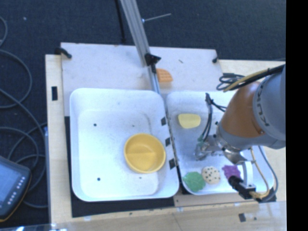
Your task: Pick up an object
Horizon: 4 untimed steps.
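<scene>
Two shallow white bins are seen side by side. One round yellow plastic bowl (pixel 144 152) lies in the left bin (pixel 86 129), toward its 4 o'clock corner. Four things lie in the right bin (pixel 185 102): one pale yellow block (pixel 189 121) at 12 o'clock, and one green lump (pixel 194 180), one spotted cookie (pixel 211 175) and one purple piece (pixel 231 170) along 6 o'clock. The gripper (pixel 206 149) is lowered mid-bin; its grip cannot be told.

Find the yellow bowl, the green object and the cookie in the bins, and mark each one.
yellow bowl (pixel 144 152), camera view, on the middle of its inside.
green object (pixel 194 180), camera view, on its top at the middle.
cookie (pixel 211 175), camera view, on its speckled face.
</scene>
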### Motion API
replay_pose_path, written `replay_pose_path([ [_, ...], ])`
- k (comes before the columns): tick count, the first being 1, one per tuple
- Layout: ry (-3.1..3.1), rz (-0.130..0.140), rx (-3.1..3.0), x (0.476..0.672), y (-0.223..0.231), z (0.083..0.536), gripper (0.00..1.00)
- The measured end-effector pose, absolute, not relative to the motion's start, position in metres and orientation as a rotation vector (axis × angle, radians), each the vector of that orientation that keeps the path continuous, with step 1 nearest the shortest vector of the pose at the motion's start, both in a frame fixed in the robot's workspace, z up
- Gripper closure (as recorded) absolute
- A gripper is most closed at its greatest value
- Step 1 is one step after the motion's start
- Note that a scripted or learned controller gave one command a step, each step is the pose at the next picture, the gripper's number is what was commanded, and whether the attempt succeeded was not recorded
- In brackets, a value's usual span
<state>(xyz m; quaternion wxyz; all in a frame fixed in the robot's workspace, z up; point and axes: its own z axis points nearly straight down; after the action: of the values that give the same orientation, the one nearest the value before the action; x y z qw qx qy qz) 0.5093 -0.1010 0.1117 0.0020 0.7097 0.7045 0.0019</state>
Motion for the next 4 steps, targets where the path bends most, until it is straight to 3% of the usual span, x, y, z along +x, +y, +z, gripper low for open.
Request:
replay_pose_path([
  [1,2.213,0.006,2.223,0.509,-0.107,0.156,1.00],
  [2,2.222,0.008,2.212,0.520,-0.103,0.210,1.00],
  [3,2.226,0.004,2.214,0.522,-0.103,0.222,1.00],
  [4,2.232,0.004,2.212,0.541,-0.043,0.222,1.00],
])
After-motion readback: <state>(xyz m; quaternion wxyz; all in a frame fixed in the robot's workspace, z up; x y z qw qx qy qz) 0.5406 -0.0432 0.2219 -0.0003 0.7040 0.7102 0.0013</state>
